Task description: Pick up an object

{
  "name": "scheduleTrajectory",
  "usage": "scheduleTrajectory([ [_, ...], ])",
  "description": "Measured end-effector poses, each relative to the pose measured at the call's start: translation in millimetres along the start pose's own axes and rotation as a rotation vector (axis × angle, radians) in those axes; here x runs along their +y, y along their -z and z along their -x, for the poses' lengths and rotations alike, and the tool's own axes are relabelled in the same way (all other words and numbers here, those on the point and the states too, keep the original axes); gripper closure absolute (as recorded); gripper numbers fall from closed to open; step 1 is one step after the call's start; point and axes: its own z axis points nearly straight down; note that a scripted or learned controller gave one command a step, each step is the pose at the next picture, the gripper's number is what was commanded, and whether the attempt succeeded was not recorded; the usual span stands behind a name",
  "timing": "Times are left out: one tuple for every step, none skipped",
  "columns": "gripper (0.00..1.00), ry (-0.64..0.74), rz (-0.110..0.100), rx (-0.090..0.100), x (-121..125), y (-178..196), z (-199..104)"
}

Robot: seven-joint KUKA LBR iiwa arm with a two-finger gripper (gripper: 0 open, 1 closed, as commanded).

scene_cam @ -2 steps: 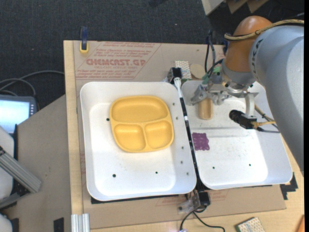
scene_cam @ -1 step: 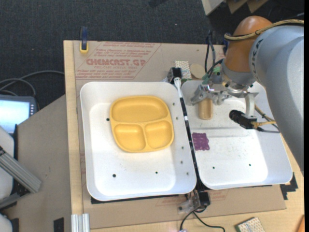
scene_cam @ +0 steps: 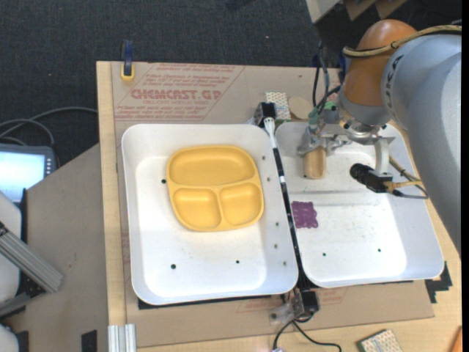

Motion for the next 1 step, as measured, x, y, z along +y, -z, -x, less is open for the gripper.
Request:
scheduleTrajectory([
  [1.00,0.003,-0.009,0.005,-84.5,93.0,-72.3],
])
